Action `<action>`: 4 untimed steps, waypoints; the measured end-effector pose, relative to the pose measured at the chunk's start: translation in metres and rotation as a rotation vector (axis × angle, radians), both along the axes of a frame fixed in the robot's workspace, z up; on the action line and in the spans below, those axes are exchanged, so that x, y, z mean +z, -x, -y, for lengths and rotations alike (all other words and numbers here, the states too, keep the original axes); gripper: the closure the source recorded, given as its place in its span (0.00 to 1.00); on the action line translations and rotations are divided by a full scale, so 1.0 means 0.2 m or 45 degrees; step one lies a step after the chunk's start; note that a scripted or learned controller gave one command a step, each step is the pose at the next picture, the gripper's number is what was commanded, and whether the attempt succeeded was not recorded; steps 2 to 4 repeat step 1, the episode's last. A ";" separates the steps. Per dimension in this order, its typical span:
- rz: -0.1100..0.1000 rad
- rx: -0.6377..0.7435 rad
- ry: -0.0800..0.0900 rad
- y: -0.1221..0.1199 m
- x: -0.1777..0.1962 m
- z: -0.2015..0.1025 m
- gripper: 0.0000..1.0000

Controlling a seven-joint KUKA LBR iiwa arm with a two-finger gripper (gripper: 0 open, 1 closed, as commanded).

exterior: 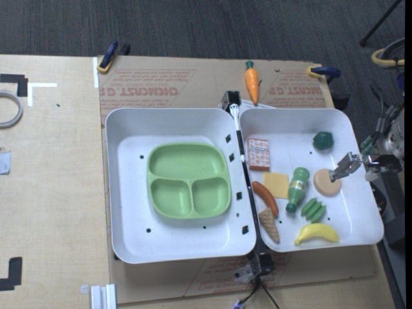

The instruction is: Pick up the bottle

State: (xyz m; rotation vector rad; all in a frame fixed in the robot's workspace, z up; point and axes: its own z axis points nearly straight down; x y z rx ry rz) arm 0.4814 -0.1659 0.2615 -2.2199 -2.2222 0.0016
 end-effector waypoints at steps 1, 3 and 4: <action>0.000 0.000 0.001 0.00 0.05 0.00 1.00; 0.000 0.000 0.001 0.00 0.05 0.00 1.00; 0.000 0.000 0.001 0.00 0.05 0.00 1.00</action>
